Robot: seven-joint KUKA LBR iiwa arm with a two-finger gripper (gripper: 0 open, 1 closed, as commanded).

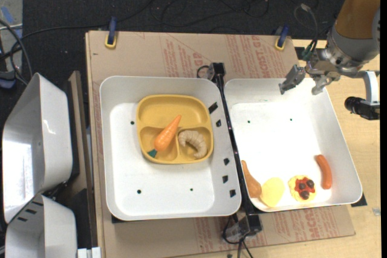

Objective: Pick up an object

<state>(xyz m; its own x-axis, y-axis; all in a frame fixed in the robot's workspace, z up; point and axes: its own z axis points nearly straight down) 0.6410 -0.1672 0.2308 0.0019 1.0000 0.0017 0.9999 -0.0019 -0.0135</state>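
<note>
Red lettering is running across the brown cardboard sheet [181, 51] under the bins, but it is lying reversed and at a slant from where I am standing, and I cannot read it. Nothing else is carrying any writing I can make out.

The right bin [338, 124] is holding four small toy foods along its near edge: an orange drumstick-like piece [250, 180] at the left, a pale yellow round piece [273, 190] touching it, a yellow disc with red and dark toppings [302, 187] just beside that, and an orange-red sausage [325, 170] lying on its own nearer the right wall. The left bin [121, 190] is holding a yellow divided plate [151, 109], with an orange carrot [167, 133] lying slantwise across the dividers and a beige shrimp [194, 143] curled in the near right compartment.

The arm is reaching in from the right, its orange band high at the corner, and the gripper [300, 82] is hanging over the far right corner of the right bin, well apart from the toys. Its two fingers are standing spread, with nothing between them.
</note>
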